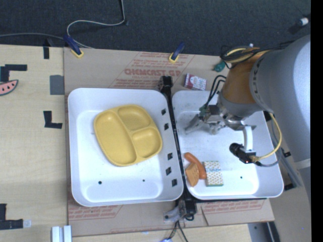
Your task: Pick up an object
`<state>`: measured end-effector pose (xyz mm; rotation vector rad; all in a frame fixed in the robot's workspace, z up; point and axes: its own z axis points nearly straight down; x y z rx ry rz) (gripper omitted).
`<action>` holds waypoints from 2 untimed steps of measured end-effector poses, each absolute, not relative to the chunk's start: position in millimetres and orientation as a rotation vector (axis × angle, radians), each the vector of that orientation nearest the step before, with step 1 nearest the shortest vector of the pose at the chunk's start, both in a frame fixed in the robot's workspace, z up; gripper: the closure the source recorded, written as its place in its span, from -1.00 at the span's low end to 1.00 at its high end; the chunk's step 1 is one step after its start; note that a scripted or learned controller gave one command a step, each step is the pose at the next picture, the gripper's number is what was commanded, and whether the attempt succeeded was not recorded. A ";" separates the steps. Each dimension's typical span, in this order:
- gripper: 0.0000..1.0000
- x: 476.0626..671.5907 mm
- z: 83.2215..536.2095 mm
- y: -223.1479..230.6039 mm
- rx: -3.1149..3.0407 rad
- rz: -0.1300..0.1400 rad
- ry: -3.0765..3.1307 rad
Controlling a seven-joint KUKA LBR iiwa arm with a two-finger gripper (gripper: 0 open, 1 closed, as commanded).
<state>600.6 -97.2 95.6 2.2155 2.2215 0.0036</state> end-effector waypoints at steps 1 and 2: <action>-1.00 541.4 86.4 -102.9 2.219 0.003 2.219; -1.00 568.7 86.0 -95.6 2.219 0.001 2.221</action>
